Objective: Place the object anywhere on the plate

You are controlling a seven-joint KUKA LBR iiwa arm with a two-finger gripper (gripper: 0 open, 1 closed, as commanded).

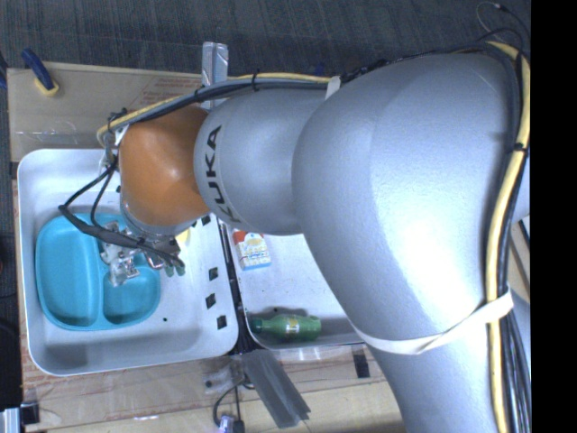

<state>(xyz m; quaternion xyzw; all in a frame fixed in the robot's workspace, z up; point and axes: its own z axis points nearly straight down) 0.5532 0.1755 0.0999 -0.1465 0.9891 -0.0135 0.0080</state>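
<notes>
Low above the blue plate [68, 278] with the gripper [135, 262], close to the plate's right side, in the left bin [54, 174]. Impossible to tell if the jaws are apart or together: too much dark cable [86, 201] and metal around the tip. Nothing clearly seen between them, so no certainty about a held object. Possible task things elsewhere: a small yellow piece [186, 234] just beside the orange wrist band, near the wall between the bins; a small carton [254, 249] and a green bottle [287, 325] in the right bin [279, 282], both well apart from the plate.

Risks, as a judgement:
- Releasing with nothing in the grasp, leaving the plate without its object.
- Releasing too near the plate's right rim, so that a light thing slides off onto the bin floor.
- Landing on the ridge between the plate's two hollows and tipping to either side.
- Pressing down too far and pushing the plate, probably light plastic, across the smooth bin.
- Catching the loose cable on the bin wall during a retreat.

Surface and room: two shallow white bins, glossy and slippery-looking, on a pale wooden bench [81, 88] with a blue clamp [41, 70] at its far left corner; dark carpet-like floor [270, 7] behind.
</notes>
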